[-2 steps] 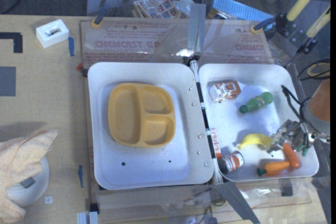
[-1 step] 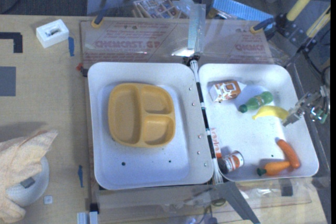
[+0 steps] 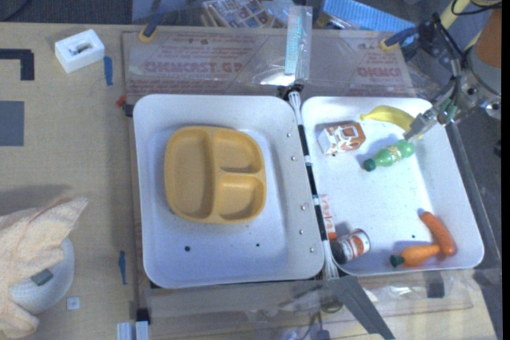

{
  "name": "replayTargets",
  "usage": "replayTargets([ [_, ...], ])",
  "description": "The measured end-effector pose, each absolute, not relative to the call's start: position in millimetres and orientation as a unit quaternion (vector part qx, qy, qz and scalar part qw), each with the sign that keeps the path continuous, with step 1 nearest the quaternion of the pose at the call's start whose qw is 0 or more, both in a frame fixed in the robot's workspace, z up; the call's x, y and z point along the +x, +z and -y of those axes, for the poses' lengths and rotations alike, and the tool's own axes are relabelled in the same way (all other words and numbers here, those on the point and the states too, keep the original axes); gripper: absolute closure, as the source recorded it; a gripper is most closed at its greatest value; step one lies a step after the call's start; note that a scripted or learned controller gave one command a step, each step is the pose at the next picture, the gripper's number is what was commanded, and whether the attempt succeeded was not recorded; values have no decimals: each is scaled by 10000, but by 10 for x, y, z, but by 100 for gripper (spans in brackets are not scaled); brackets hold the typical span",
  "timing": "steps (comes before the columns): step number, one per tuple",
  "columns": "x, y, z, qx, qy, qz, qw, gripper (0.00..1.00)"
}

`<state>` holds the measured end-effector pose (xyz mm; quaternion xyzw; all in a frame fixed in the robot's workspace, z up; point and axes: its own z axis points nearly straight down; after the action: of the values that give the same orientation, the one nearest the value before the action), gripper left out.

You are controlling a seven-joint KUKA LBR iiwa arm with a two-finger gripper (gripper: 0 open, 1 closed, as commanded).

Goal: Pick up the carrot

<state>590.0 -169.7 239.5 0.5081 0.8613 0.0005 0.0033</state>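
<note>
The carrot (image 3: pixel 420 254), orange with a green top at its left end, lies near the front right corner of the right bin (image 3: pixel 374 195). A red-orange sausage-like piece (image 3: pixel 437 232) touches it on the right. My gripper (image 3: pixel 420 126) reaches in from the upper right. It hovers at the back of the right bin, between the banana (image 3: pixel 388 117) and the green bottle (image 3: pixel 390 155), far from the carrot.
The right bin also holds a small white and orange carton (image 3: pixel 341 138) and a can (image 3: pixel 351 244) at the front left. A yellow divided plate (image 3: pixel 213 173) sits in the left bin (image 3: pixel 159 251). Clear plastic walls stand behind both bins.
</note>
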Motion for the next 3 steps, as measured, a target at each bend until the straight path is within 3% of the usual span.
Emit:
replayTargets([
  [1, 6156, 2112, 2098, 4546, 0, -8907, 37, 100],
  [2, 6266, 2304, 2233, 3130, -1, -9497, 50, 100],
  [3, 6397, 879, 1650, 2464, 2, -9691, 49, 100],
])
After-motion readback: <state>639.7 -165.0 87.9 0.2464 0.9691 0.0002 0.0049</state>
